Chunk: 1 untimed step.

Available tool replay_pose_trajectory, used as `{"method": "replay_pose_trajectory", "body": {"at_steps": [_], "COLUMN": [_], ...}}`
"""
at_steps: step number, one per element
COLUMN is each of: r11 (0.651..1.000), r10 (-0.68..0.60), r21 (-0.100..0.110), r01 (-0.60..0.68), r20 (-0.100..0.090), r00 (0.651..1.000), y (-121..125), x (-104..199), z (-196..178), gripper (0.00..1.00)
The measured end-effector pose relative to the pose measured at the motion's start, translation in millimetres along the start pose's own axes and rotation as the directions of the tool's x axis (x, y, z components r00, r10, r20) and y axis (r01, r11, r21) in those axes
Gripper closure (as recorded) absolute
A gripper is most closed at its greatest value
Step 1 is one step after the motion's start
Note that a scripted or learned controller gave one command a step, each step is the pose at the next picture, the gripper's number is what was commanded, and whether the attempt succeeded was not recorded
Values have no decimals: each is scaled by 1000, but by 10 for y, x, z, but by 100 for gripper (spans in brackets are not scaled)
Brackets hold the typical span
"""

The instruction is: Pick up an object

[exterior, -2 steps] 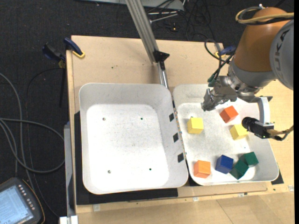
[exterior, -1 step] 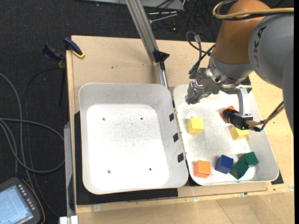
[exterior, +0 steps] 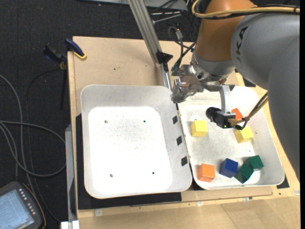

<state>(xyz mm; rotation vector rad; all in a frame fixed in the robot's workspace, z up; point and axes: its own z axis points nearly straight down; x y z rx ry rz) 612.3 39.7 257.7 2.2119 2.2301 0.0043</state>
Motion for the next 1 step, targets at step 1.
{"method": "replay_pose_trajectory", "body": {"at_steps": [1], "r11": [1000], "r10": [0], "r21": [1], "r01": [0], "r20": [0], "r00": [1000], "y": [121], "x": [492], "z": [42], "gripper": [100]}}
